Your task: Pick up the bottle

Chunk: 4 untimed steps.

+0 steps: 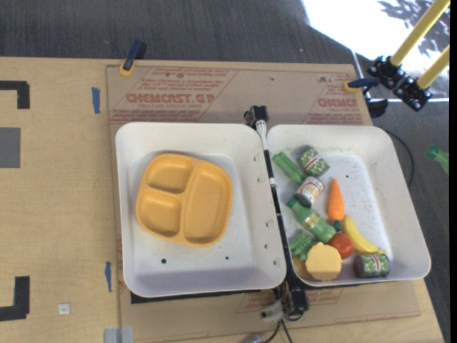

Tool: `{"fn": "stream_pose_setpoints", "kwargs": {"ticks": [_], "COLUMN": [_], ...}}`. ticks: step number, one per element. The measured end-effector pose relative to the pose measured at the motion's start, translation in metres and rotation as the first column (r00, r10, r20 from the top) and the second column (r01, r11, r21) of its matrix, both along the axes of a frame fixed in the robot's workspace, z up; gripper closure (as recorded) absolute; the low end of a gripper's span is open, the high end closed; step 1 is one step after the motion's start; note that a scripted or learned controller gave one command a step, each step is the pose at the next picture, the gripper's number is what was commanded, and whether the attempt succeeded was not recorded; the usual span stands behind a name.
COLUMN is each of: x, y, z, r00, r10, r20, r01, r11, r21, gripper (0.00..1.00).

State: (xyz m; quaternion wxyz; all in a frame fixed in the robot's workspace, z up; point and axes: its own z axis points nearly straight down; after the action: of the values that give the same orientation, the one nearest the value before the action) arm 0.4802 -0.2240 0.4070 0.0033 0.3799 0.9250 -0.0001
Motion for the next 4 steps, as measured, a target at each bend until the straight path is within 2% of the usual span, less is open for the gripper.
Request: {"fn": "stream_pose_setpoints", "kwargs": {"ticks": [1,2,3,4], "x": [0.0,0.017,0.0,0.008], "y": [0.0,0.001,0.0,0.0], "z": [0.048,-0.133,-0.03,0.01], "r00": [0.953,0.766,0.61,0.355], "r10": [0.305,0.643,0.792,0.935], "r20": [0.0,-0.004,-0.004,-0.005], "r01": [-0.305,-0.643,-0.792,-0.935], "r11": [0.952,0.766,0.61,0.355], "r21": [-0.003,0.002,-0.004,-0.006], "gripper": [1.0,1.0,1.0,1.0]}}
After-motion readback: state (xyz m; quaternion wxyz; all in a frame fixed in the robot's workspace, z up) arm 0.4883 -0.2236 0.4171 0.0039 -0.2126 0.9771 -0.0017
